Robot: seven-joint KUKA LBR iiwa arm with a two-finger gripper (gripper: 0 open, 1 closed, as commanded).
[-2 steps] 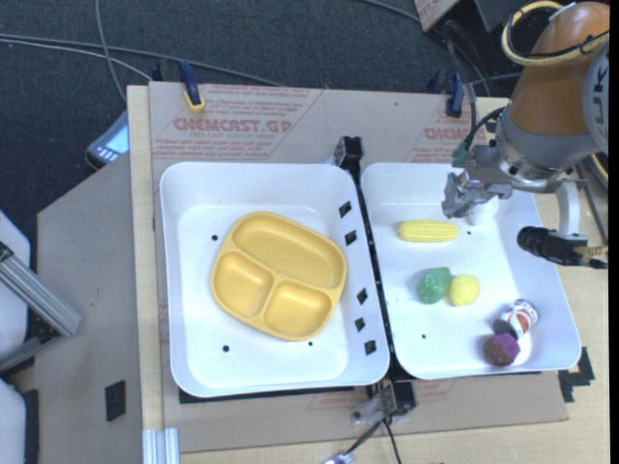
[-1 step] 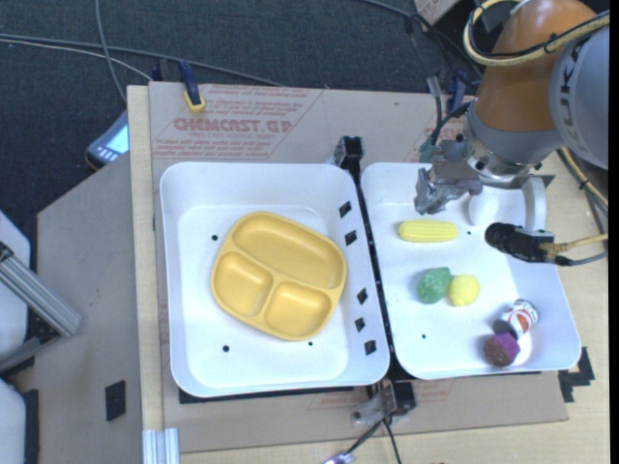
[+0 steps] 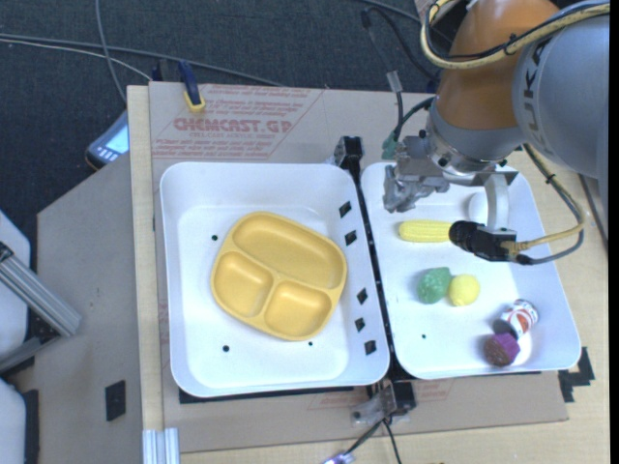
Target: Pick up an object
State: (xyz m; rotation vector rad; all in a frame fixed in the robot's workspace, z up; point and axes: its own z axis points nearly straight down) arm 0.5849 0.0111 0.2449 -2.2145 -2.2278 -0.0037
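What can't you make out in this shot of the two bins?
- Camera view: the far end of the right bin is covered by the arm.
- Camera view: the red-and-white item touching the purple lump is too small to identify.
- Camera view: the green lump is too blurred to name.
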